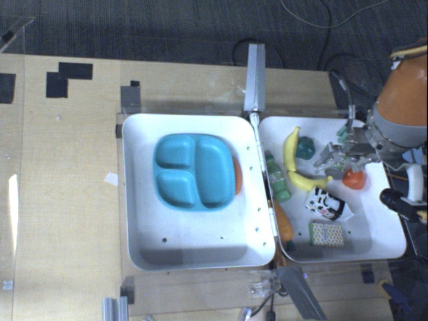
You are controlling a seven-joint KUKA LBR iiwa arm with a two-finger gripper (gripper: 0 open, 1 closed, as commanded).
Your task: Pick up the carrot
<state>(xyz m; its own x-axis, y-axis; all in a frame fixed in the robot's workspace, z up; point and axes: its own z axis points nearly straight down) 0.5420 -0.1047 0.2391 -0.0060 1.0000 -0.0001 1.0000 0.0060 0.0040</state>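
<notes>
Grey arm (394, 129), orange band (404, 99)

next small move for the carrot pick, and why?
Probably shift the end effector toward the right bin's near-left corner. It hovers beside the banana, while the carrot lies along the bin's left wall, apart from it.

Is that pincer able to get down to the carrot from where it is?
Probably, but awkwardly. The carrot lies tight against the right bin's left wall, with nothing on top. The pincer hovers over the banana, farther back.
</notes>
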